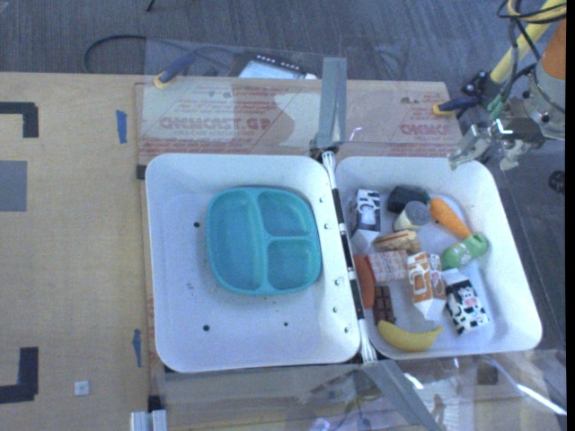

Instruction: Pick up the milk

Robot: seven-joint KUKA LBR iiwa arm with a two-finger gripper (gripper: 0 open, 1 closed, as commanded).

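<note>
Two small black-and-white cow-patterned cartons lie in the right bin point(517, 268). One milk carton point(466, 307) sits near the bin's front right, beside an orange-and-white carton point(424, 278). The other cow-patterned carton point(367, 209) is at the bin's back left, against the divider. My gripper point(488, 149) hangs above the right bin's far right corner, well away from both cartons. It looks open, with nothing between its fingers.
The right bin is crowded: a carrot point(449, 217), a green item point(464, 251), a banana point(409, 335), a sausage point(364, 281), a chocolate bar point(384, 304), a grey can point(416, 214). The left bin point(171, 241) bears a teal divided plate point(265, 239).
</note>
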